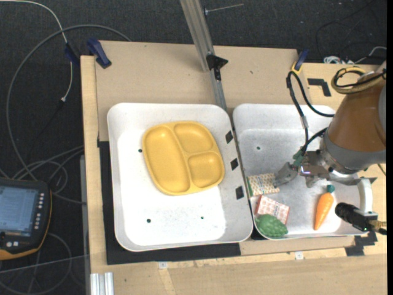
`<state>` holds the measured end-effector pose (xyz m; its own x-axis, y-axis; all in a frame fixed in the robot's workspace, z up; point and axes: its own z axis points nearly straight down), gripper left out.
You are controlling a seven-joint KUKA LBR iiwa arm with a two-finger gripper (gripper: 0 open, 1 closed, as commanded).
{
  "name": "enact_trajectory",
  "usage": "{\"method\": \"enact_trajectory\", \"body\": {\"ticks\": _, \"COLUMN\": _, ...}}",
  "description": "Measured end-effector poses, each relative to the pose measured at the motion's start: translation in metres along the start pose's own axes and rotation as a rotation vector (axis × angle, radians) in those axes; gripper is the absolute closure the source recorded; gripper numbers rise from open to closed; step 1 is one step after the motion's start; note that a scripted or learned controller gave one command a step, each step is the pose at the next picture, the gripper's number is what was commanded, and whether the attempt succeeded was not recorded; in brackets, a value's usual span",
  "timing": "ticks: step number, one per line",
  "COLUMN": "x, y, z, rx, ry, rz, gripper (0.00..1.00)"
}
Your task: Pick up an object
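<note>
In the right bin (270, 128), several small objects lie near the front edge. An orange carrot (323, 209) stands on end at the front right. At the front left, a red and white packet (272, 208) rests beside a green leafy piece (271, 226). Just behind them lies a pale patterned packet (263, 182). My gripper (299, 172) hangs low over the bin floor, between the patterned packet and the carrot and just right of the packet. Nothing shows in its grasp.
The left bin (126, 183) holds a yellow divided plate (182, 156). A metal pole (199, 29) rises behind the bins. The arm's grey and orange body (359, 128) covers the right bin's right side, and black cables (301, 109) hang above that bin.
</note>
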<state>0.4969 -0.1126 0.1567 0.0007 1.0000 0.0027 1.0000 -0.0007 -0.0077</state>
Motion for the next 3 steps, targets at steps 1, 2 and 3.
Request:
{"method": "enact_trajectory", "body": {"ticks": 1, "x": 0.000, "y": 0.004, "z": 0.061, "rx": -0.006, "ry": 0.000, "rz": 0.001, "gripper": 0.00}}
{"method": "enact_trajectory", "body": {"ticks": 2, "x": -0.001, "y": 0.005, "z": 0.047, "rx": -0.012, "ry": -0.001, "rz": -0.001, "gripper": 1.00}}
{"method": "enact_trajectory", "body": {"ticks": 3, "x": -0.001, "y": 0.006, "z": 0.004, "rx": -0.013, "ry": -0.004, "rz": -0.002, "gripper": 1.00}}
